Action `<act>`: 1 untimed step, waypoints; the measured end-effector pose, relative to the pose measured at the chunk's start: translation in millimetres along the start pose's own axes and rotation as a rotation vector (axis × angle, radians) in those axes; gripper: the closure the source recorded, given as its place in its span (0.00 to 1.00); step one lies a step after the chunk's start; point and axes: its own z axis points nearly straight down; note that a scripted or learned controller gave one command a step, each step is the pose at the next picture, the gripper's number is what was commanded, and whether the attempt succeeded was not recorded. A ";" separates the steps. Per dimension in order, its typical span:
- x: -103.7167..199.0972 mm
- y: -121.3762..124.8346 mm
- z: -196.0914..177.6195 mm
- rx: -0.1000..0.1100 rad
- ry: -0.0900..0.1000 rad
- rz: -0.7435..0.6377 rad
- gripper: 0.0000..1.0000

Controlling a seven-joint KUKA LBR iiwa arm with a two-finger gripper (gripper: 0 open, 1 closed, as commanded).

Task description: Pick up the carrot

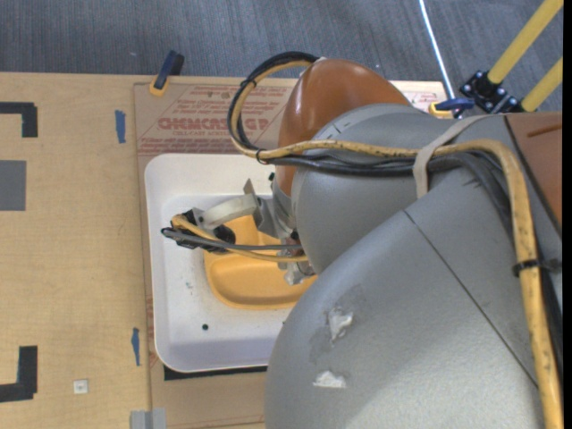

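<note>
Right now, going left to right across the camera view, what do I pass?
Black tape marks → blue tape strip → white bin's left rim → yellow-orange object in the bin → grey arm.

Arm (420,293) housing is presenting as smooth painted grey metal or hard plastic, matt, with chipped white scuffs on its near face. Orange band (335,96) is showing a satin sheen. Cables (268,65) are appearing rubbery, black and yellow. White bin (174,329) is looking like smooth moulded plastic, slightly glossy. Yellow object (250,284) inside is reading as smooth plastic. Desk (63,239) is showing matt cardboard-like board. Floor (223,12) is appearing as rough grey carpet.
</note>
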 end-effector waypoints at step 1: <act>-22.5 58.0 -46.4 -0.001 0.001 0.002 1.00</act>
